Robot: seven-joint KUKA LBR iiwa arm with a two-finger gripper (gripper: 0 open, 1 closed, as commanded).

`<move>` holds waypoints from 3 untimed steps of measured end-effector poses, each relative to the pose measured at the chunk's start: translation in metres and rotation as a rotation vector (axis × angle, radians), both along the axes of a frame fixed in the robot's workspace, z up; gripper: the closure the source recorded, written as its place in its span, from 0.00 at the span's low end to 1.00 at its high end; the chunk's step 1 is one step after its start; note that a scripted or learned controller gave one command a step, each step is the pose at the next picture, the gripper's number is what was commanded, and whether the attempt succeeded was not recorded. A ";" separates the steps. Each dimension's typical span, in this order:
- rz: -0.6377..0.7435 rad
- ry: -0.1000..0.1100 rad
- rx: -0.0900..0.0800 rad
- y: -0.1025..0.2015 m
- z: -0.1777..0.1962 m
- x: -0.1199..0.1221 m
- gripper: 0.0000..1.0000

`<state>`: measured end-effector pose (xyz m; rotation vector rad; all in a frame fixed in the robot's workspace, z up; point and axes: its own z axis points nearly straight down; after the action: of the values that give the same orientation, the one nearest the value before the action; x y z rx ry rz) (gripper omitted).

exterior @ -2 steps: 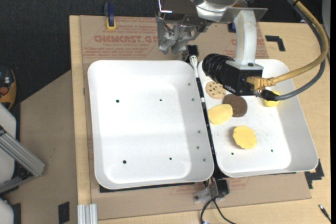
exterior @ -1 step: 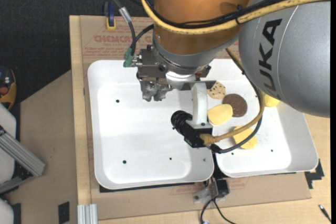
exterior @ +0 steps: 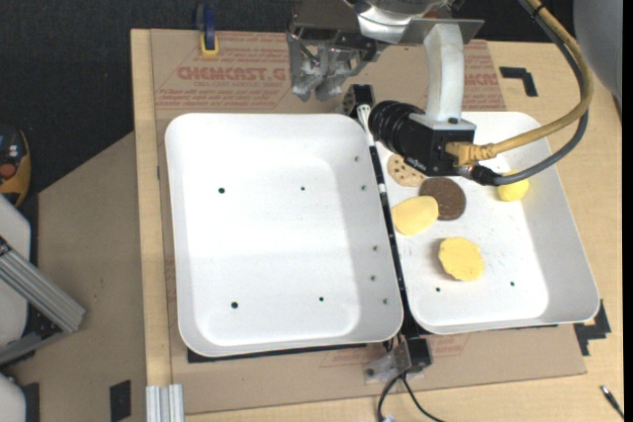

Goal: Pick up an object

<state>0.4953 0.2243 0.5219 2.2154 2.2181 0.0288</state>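
Observation:
My gripper [exterior: 321, 72] hangs over the cardboard just behind the back rim of the left bin [exterior: 198, 212], near its right corner. I see no object in it. The right bin [exterior: 554, 272] holds the loose items: a pale yellow oval piece [exterior: 415, 214], a dark brown disc [exterior: 447, 199] touching it, a round yellow piece [exterior: 461, 259] nearer the front, a small yellow piece [exterior: 511, 189] at the right, and a tan speckled cookie [exterior: 401, 170] partly hidden under the wrist hardware.
Both bins rest on a cardboard sheet [exterior: 237, 64] with red print. A small blue and yellow clamp [exterior: 207, 28] sits at its back left edge. The arm's body and yellow cable [exterior: 554, 119] cross above the back of the right bin.

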 end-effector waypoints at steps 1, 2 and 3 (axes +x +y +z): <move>-0.003 0.028 -0.013 0.000 -0.093 0.016 1.00; 0.001 0.004 -0.002 0.000 0.021 0.008 1.00; -0.005 0.031 -0.015 -0.017 -0.125 0.040 1.00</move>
<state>0.5355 0.2073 0.3966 2.2293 2.2204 -0.0230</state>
